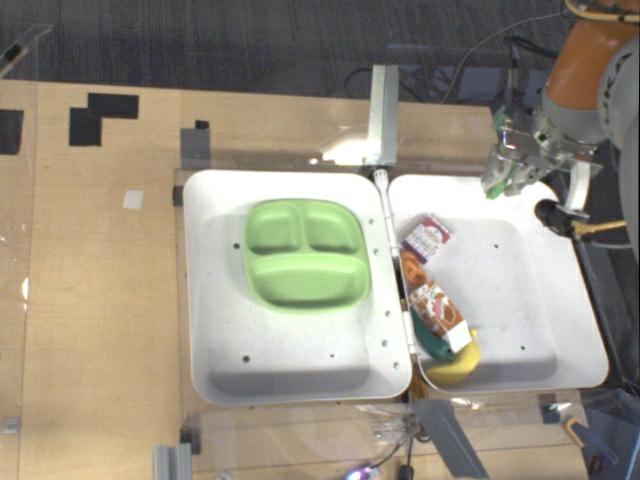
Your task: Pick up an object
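The gripper (503, 180) hovers upper right, jaw state unclear; the snack packets (437, 308), crowded against the bin wall (405, 308), may slip.

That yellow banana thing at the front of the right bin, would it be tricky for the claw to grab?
Probably a little. The banana is curved and smooth-looking, so it may slip or rock between fingers. It lies tucked against the bin wall with a snack packet overlapping it, so a push would likely shift both.

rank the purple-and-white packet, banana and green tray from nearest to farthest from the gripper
From the gripper, at the right bin's far right corner:
1. Purple-and-white packet, right bin, upper left.
2. Banana, right bin, near left corner.
3. Green tray, left bin.
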`<state>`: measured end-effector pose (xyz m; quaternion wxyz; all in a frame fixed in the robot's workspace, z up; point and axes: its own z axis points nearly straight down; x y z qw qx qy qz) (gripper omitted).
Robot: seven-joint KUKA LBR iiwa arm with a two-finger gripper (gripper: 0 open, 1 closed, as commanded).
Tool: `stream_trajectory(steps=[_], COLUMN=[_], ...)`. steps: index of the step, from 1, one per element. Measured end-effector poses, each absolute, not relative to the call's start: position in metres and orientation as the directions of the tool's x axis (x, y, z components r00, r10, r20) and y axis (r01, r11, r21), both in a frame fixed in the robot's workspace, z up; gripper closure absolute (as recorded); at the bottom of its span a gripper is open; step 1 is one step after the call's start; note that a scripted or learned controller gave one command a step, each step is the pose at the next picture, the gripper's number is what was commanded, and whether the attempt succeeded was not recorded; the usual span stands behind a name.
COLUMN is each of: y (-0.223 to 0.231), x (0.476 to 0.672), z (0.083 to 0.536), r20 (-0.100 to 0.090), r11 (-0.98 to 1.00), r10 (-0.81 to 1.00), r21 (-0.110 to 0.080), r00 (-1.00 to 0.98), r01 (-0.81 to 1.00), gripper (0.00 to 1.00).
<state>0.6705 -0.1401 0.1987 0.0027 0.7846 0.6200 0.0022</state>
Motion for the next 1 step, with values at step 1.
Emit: stream_trajectory(steps=[1], y=[-0.0797], x=[0.6245], z=[0.1851], r20=[0.001], r11=[-0.296], r10=[0.955], r21=[0.003], r00=[0.296], r01=[0.955], gripper=[1.00])
